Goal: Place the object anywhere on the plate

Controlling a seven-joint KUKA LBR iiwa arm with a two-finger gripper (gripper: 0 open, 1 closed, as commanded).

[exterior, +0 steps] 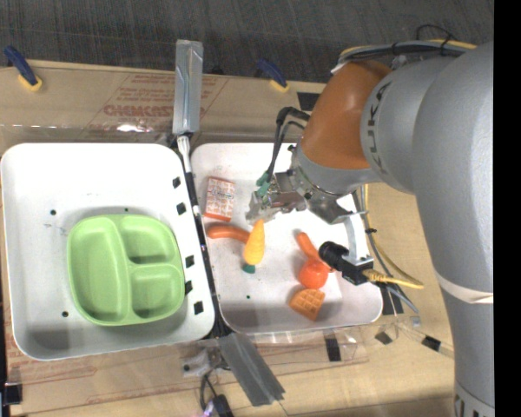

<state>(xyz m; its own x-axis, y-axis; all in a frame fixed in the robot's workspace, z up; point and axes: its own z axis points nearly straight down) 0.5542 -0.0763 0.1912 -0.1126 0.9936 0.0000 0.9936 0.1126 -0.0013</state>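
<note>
Camera view shows the jaws (262,205) just above the yellow corn (254,245), their opening too unclear to tell, green plate (126,269) apart.

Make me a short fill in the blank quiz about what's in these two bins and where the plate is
1. The green divided plate lies in the ____ bin as the camera sees it.
2. The yellow toy corn lies in the other bin, just below the robot's ____.
3. The plate has ____ compartments.
4. The waffle piece lies just below an ____ toy fruit.

Missing words: left; claw; three; orange
</note>
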